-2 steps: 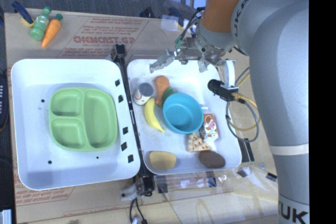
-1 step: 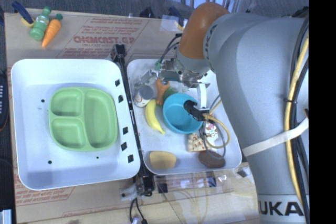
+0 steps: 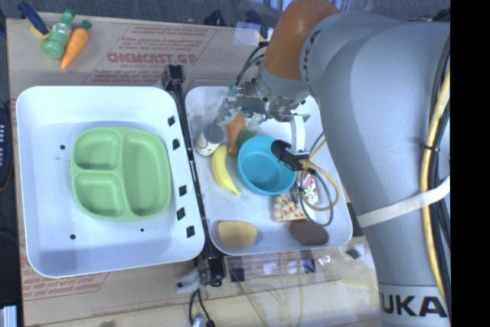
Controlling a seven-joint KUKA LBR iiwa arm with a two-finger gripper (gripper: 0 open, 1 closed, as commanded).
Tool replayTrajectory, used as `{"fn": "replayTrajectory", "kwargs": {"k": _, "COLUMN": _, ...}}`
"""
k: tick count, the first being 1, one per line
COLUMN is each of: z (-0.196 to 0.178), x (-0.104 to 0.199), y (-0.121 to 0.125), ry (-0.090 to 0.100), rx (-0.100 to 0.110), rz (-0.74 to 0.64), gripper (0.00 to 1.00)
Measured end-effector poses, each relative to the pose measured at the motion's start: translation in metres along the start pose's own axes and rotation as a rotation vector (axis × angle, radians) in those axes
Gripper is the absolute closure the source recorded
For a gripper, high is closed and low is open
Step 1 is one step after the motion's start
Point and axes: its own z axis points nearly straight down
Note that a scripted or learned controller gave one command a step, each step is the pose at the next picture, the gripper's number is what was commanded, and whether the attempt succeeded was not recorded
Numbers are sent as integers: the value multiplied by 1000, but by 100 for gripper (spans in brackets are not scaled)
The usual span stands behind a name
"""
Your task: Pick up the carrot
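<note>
An orange carrot (image 3: 236,125) with a green end lies in the right bin (image 3: 200,102), between a small grey-and-white item (image 3: 208,138) and the blue bowl (image 3: 265,165). My gripper (image 3: 237,105) hangs directly over the carrot's upper end, low in the bin, and the wrist hides part of it. Whether it touches the carrot is unclear. A second toy carrot (image 3: 74,47) rests on the cardboard at the far top left, outside both bins.
In the right bin lie a banana (image 3: 223,169), a waffle piece (image 3: 289,207), a yellow potato (image 3: 237,233) and a brown lump (image 3: 308,232). A green divided plate (image 3: 122,172) sits in the left bin (image 3: 38,119). Beside the far carrot stands a green bottle (image 3: 57,39).
</note>
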Motion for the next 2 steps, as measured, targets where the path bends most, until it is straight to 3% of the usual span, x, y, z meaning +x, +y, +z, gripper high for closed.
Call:
{"fn": "replayTrajectory", "kwargs": {"k": 1, "z": -94, "x": 66, "y": -23, "ry": 0, "rx": -10, "rz": 175, "gripper": 100}}
{"fn": "replayTrajectory", "kwargs": {"k": 2, "z": -125, "x": 66, "y": -85, "ry": 1, "rx": -4, "rz": 174, "gripper": 100}}
